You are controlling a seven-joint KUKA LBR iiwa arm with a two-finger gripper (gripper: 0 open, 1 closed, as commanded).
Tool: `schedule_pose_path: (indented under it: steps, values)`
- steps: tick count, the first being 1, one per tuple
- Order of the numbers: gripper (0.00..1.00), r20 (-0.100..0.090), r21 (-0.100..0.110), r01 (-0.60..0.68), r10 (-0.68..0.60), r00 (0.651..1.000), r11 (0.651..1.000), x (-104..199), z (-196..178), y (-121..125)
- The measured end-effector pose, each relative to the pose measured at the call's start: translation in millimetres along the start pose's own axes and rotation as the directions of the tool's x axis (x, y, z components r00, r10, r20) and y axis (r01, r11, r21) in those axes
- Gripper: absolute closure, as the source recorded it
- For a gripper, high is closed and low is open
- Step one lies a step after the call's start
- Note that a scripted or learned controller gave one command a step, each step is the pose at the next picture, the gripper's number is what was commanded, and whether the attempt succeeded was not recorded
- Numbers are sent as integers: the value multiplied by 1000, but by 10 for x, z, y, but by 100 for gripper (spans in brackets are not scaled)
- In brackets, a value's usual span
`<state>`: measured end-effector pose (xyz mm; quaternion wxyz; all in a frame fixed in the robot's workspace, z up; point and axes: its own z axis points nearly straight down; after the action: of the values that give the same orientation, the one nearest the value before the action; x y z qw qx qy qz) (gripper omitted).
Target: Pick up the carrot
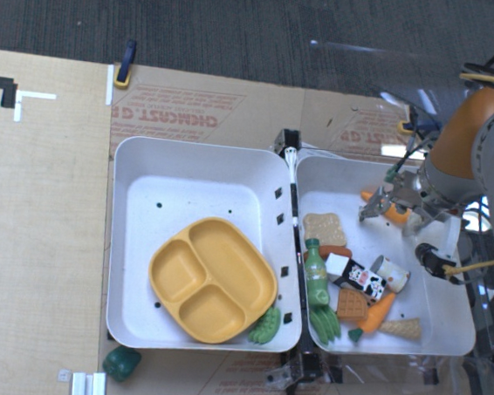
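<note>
Camera view: cardboard-covered bench, dark carpet behind

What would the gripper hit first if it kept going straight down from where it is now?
Probably the small orange object lying between the gripper fingers, near the back of the right white bin. The long orange carrot lies nearer the bin's front, off that line. Depth is hard to judge.

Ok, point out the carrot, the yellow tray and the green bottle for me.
carrot (376,312): camera view, middle of its orange body.
yellow tray (212,278): camera view, ridge between its compartments.
green bottle (315,275): camera view, middle of its body.
</note>
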<state>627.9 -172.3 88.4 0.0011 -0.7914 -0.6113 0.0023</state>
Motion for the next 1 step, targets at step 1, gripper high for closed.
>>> schedule_pose_path:
  steps: [1]
  values:
    - [0, -4, 71, -407, 408, 913, 911, -96, 36, 298]
